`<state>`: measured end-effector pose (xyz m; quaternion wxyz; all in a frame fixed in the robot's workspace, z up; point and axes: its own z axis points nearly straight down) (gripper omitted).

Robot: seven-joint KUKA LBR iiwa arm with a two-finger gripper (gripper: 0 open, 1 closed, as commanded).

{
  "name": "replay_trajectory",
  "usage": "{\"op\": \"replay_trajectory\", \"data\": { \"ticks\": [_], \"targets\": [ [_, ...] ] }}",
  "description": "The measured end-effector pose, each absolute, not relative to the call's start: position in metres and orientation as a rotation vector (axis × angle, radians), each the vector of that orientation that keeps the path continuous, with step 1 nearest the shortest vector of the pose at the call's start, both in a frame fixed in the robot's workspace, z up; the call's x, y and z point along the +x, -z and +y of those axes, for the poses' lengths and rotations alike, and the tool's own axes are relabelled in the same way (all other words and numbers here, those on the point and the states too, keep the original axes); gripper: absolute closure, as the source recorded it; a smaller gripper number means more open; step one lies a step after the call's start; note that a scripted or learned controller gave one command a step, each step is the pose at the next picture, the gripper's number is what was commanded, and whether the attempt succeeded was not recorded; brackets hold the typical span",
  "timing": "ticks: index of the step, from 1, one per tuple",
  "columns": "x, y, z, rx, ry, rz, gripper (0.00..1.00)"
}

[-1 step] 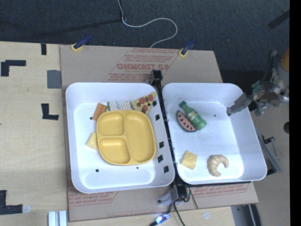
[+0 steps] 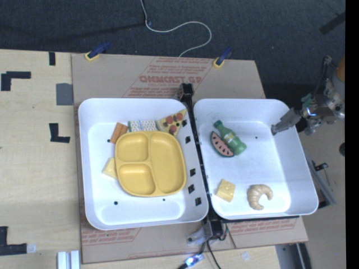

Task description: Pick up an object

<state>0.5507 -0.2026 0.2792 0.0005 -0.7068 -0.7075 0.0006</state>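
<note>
I read this as the approach step, with nothing lifted yet; the gripper (image 2: 282, 125) sits over the upper right edge of the right bin (image 2: 291, 150), low on the end of the arm (image 2: 322, 108) that comes in from the right; from this slant I cannot tell its state, and I see nothing carried by it.

The candidates lie well apart from it in the right bin; a green toy bottle (image 2: 231, 138) rests touching a watermelon slice (image 2: 221, 144) near the bin's upper left; a yellow cheese wedge (image 2: 226, 190) and a croissant (image 2: 260, 195) lie near the front wall, close together but apart.

The left bin (image 2: 92, 167) holds a yellow divided plate (image 2: 150, 162) lying over several smaller toys, among them a pizza slice (image 2: 171, 121) and an orange piece (image 2: 118, 132); those look awkward to reach.

My judgement for the next move: travel leftward into the right bin, centre over a single item, then descend; the croissant or the cheese look the cleaner targets, since the bottle and watermelon touch and could shift together.
</note>
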Motion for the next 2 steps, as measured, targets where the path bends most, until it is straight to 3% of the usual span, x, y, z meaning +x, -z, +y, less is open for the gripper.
{"op": "replay_trajectory", "data": {
  "ticks": [2],
  "targets": [
    [0.544, -0.169, -0.215, -2.217, -0.008, -2.218, 0.0]
  ]
}}
